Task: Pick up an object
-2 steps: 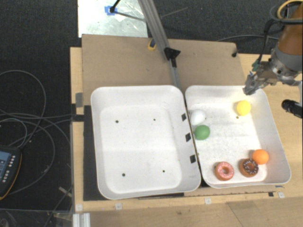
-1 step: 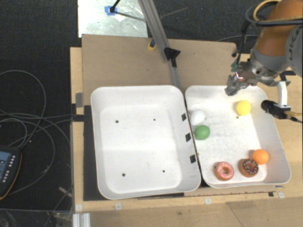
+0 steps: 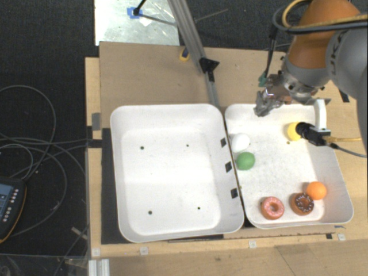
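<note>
So from my seat I've got the grey arm with the orange band point(image 3: 322, 16) coming in from the right, and its two-finger gripper point(image 3: 265, 108) is hanging over the far left corner of the right-hand shallow white bin point(image 3: 339, 177). I honestly can't tell how the gripper is set; it's a dark blob from this angle, and I see nothing in it.

The stuff to grab is all in that right bin. A small white ball point(image 3: 240, 141) sits against the bin's left wall, with a green ball point(image 3: 245, 160) just beside it on the near side; they look like they're touching or close to it. A yellow ball point(image 3: 294, 131) is toward the far right, partly tucked behind a black and white fitting point(image 3: 315, 128) that hangs off the arm. Along the near edge there's a pink-frosted toy doughnut point(image 3: 272, 207), then a chocolate-brown toy doughnut point(image 3: 302, 203) to its right, and an orange ball point(image 3: 316, 190) right up against the brown one on its far right side. The gripper is well apart from the doughnuts and nearest to the white ball, though not over it.

The left-hand shallow white bin point(image 3: 167, 171) lies beside it, the two meeting at dark clips point(image 3: 228, 165) along the shared edge. Both rest on a tan bench point(image 3: 144, 73), and a grey pole point(image 3: 190, 27) slants across the far side.
</note>
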`<state>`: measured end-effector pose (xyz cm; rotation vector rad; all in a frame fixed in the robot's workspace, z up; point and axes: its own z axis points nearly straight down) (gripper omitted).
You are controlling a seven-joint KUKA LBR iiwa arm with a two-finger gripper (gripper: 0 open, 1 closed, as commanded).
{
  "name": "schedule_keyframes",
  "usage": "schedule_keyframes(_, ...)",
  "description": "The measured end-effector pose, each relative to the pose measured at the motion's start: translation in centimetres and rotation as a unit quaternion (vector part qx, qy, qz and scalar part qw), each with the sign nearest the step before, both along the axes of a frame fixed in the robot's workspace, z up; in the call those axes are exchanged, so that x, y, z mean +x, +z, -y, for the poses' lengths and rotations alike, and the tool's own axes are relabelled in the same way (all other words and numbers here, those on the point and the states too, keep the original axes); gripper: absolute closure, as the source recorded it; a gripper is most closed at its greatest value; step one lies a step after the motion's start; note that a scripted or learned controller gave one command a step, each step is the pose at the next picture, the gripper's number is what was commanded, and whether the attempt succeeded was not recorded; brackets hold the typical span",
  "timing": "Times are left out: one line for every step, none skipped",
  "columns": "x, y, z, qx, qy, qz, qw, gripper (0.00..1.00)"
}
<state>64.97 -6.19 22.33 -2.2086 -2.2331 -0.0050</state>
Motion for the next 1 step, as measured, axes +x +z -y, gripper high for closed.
schedule_keyframes(0.67, -0.75, -5.38, -0.0001, 0.000, 0.000, 1.0000, 1.00)
